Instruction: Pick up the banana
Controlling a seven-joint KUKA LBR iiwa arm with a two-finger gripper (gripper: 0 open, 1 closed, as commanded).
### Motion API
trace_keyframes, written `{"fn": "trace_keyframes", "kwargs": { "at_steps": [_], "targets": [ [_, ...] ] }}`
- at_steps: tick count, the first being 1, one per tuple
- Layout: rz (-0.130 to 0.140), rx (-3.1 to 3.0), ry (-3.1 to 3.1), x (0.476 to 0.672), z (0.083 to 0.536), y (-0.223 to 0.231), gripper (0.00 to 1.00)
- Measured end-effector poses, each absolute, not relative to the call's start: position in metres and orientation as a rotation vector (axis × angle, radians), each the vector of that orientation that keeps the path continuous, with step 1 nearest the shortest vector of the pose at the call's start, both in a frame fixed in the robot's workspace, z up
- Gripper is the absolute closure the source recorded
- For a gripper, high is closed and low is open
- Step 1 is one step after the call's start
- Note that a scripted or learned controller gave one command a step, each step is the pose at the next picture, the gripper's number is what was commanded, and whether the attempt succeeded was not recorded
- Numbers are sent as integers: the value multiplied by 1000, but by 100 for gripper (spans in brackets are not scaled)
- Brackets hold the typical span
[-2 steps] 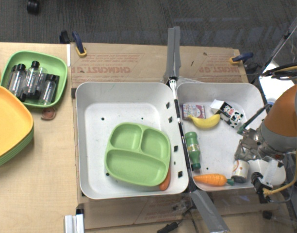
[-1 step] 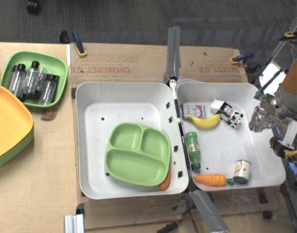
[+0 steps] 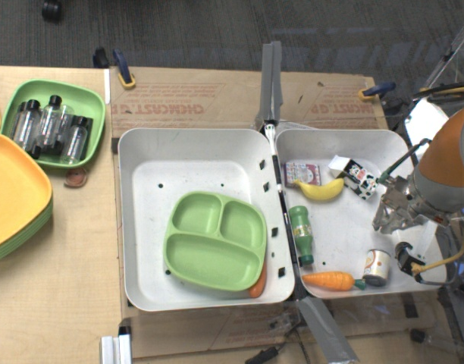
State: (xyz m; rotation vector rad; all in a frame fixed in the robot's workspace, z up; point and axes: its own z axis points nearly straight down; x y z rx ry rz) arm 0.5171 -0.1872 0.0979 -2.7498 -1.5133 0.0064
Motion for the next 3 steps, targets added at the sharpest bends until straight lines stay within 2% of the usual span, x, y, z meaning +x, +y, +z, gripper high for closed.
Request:
{"fn": "trace_keyframes", "kwargs": {
  "at_steps": [1,2,3],
  "targets": [
    [6,-2809,-1400,476,90,-156,100],
    [7,-2933,-1122,519,90,-211,100],
    [5,-2860,-1294,476,91,-143,100]
  ]
}}
